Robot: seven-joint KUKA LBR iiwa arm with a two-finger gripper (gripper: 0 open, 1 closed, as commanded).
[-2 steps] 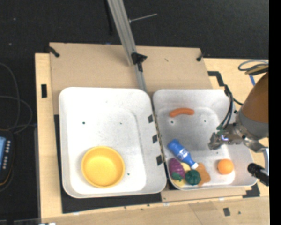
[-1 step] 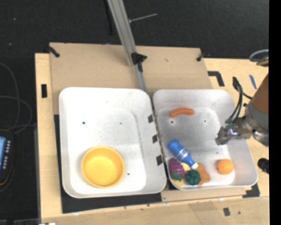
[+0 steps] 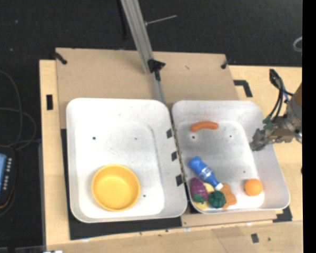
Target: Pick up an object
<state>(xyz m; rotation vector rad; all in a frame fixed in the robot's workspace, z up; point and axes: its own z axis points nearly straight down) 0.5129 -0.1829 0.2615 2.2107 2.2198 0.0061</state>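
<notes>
While the arm waits at the right edge of the frame, its gripper [image 3: 263,138] hangs over the rim of the right bin [image 3: 226,112], and I cannot tell if it is open or shut. Nothing seems to be in it. Low in that bin, toward the lower right, sits a small orange ball [image 3: 253,187], likely light, hard and rolly, so grab it across the middle.

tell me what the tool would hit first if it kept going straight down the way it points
Probably the right bin's right rim or the bare floor just inside it; the tool hangs there, though depth is unclear.
</notes>
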